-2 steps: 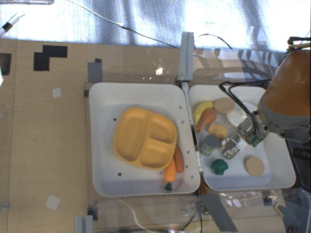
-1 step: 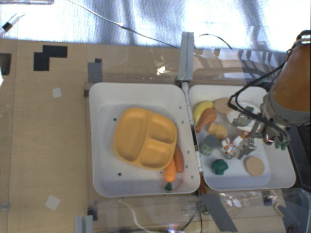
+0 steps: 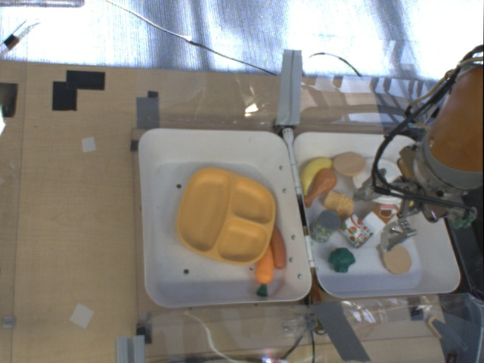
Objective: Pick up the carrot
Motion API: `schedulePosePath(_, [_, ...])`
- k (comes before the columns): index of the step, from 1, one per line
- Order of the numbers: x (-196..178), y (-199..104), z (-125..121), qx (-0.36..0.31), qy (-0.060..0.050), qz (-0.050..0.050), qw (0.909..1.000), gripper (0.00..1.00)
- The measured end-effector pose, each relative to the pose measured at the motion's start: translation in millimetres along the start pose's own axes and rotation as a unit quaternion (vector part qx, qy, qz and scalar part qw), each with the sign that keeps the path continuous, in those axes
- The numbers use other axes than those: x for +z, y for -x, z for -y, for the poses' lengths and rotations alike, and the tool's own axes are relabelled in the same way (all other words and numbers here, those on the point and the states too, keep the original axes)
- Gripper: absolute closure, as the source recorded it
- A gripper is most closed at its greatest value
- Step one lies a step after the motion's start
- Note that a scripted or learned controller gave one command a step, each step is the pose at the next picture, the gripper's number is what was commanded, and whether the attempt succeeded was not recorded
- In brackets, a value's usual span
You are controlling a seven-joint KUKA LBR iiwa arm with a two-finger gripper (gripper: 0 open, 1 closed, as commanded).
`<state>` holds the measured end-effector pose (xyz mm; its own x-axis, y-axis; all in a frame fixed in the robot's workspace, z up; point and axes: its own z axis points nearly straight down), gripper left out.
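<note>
The carrot is orange with a small green top and lies in the left bin near its front right corner. It rests against the front edge of a yellow divided tray, and a reddish sausage lies along its right side. My gripper hangs over the right bin, well to the right of the carrot and just above a round tan cookie. Nothing shows in its grasp.
The right bin holds a banana, a drumstick, a tan disc, corn, a grey piece, a small box and broccoli. A raised divider separates the bins.
</note>
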<state>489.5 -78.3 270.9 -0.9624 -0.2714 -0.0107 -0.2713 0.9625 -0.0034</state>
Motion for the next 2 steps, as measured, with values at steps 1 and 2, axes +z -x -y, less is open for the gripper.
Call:
schedulePosePath(1, [-12, 3, 0, 0.0, -0.001, 0.005, 1.0, 1.0])
schedulePosePath(2, [65, 35, -90, -0.002, 0.003, -0.004, 1.0, 1.0])
